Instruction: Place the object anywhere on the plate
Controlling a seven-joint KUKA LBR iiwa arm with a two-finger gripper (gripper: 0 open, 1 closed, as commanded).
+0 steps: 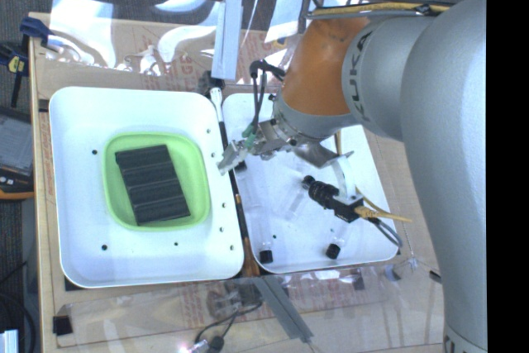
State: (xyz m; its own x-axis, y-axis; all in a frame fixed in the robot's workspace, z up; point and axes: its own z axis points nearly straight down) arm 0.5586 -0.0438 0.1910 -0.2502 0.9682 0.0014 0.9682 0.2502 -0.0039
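Note:
A square lime-green plate (193,169) rests in the left white bin (74,202). A black ridged rectangular block (153,183) lies flat on the plate, a little left of its middle and turned slightly off the plate's sides. My gripper (235,156) hangs under the orange-banded wrist, over the seam between the two bins, just right of the plate's right edge. It is apart from the block, and nothing shows in its grasp.
The right white bin (293,248) sits under the arm, with two small black bits (266,254) (333,250) near its front edge. The big grey arm covers the right side. A pale upright bar (226,37) stands behind the bins.

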